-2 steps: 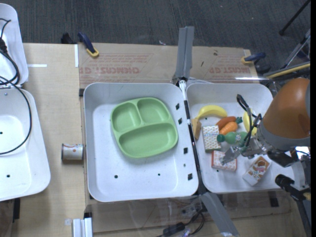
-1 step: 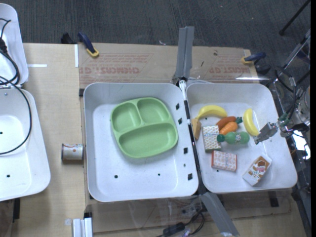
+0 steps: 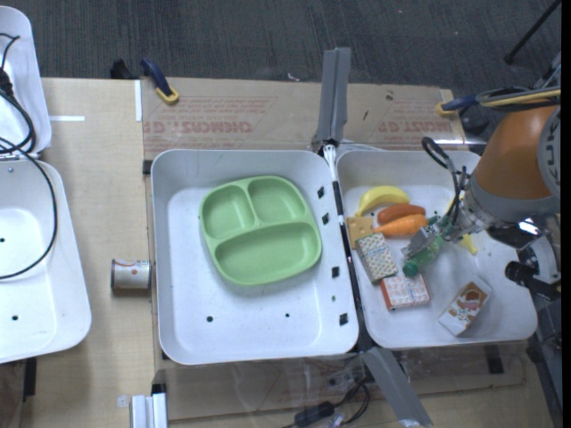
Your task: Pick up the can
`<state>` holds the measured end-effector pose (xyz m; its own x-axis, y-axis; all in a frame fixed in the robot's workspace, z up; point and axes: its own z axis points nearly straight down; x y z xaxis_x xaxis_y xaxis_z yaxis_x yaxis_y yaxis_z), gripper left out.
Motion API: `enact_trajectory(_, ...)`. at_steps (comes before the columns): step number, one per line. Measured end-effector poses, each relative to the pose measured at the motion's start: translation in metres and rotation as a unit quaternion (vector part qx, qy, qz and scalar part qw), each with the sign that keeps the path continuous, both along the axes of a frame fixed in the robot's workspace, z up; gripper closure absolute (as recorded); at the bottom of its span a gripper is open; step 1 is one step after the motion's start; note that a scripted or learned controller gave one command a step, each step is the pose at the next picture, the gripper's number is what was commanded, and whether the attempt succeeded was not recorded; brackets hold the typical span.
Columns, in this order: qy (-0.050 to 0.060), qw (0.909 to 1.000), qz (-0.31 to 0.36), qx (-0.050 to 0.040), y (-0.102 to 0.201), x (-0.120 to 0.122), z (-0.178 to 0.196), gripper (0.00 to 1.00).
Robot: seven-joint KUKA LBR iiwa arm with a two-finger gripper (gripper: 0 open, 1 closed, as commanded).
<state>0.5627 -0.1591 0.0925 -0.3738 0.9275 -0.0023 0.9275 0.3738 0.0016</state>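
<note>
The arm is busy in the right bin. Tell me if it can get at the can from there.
Probably not as things stand. The can lies on its side on the bench, outside the left bin's left wall, while the tool hangs over the right bin. The whole left bin with its green plate lies between.

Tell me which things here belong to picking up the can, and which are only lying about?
For the job: can on the bench left of the bins; gripper over the right bin.

Lying about: green plate, banana, carrot, patterned cards, small carton.

Even overhead light, soft shadows, slight blur
</note>
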Motion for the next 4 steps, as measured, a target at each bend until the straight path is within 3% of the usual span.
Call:
enact_trajectory(1,0.001,0.9999,-0.009,0.0085,-0.045,0.025,0.000,0.00)
enact_trajectory(2,0.002,1.0000,-0.008,0.0020,-0.062,-0.058,-0.001,0.00)
enact_trajectory(3,0.001,0.9998,-0.017,0.0017,-0.060,-0.011,-0.001,0.00)
enact_trajectory(4,-0.004,0.9995,-0.030,0.0008,-0.061,-0.081,0.002,0.00)
